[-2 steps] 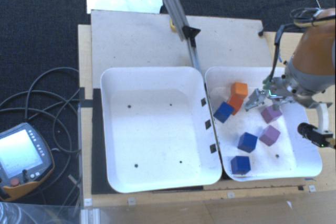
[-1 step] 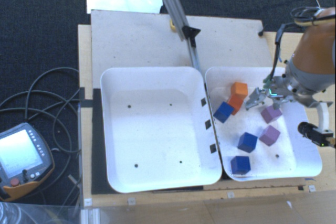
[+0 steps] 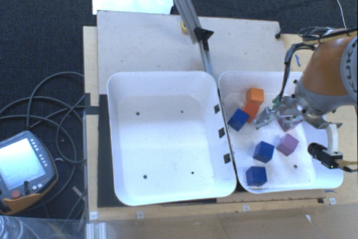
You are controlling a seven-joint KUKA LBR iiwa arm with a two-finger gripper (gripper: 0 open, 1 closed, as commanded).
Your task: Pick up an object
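The candidates for picking all lie in the right bin (image 3: 232, 84): an orange block (image 3: 254, 95) stacked against a second orange block (image 3: 250, 109), a blue cube (image 3: 238, 119) touching that lower one, a blue cube (image 3: 263, 151) near the middle, a third blue cube (image 3: 256, 175) by the near wall, and a purple cube (image 3: 287, 144) just right of the middle blue one. The hand (image 3: 267, 117) hangs low over the bin, just right of the orange pair and above the purple cube; nothing can be made out between its fingers, and whether they are spread or closed cannot be told from this slant. The left bin (image 3: 117, 120) stands beside it on the counter (image 3: 145, 36).

By my judgement the step in hand is the approach: no object is lifted yet. The next move calls for choosing 1 block, probably the nearest orange or blue one, centring over it, and descending without nudging its touching neighbours.
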